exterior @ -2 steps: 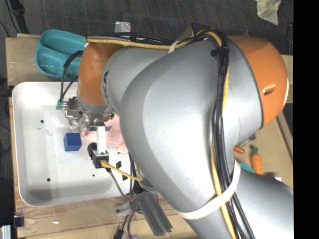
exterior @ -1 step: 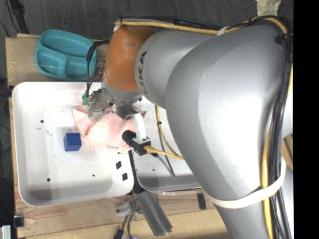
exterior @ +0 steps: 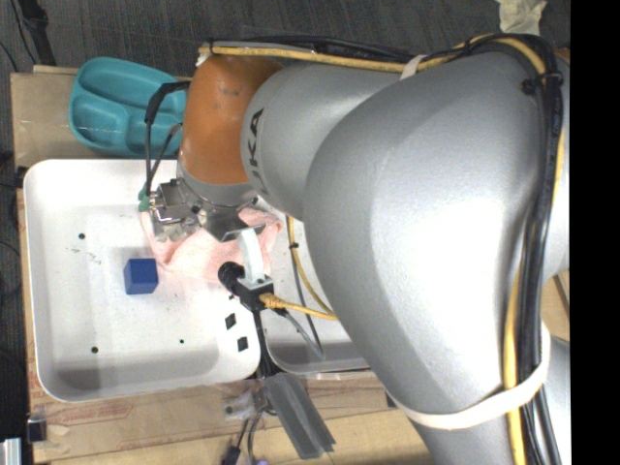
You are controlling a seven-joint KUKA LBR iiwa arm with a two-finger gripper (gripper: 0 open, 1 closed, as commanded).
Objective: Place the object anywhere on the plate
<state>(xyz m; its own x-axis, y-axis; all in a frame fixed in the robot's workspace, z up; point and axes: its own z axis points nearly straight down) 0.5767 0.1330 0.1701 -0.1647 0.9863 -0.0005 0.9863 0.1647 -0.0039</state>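
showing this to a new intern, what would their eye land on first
The huge grey arm swallows the right half of the view, its orange band bent over the left bin. Next comes the small blue cube on the bin's white floor, beside a pink plate partly hidden under the wrist. A teal object sits beyond the bin's far edge.

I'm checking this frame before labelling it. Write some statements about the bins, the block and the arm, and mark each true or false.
1. A blue block lies in the left bin. True.
2. The blue block sits on the pink plate. False: it rests on the bin floor, just left of the plate.
3. The end effector hangs over the pink plate's upper left part. True.
4. The arm's band above the wrist is green. False: the band is orange.
5. A teal object lies beyond the left bin's far edge. True.
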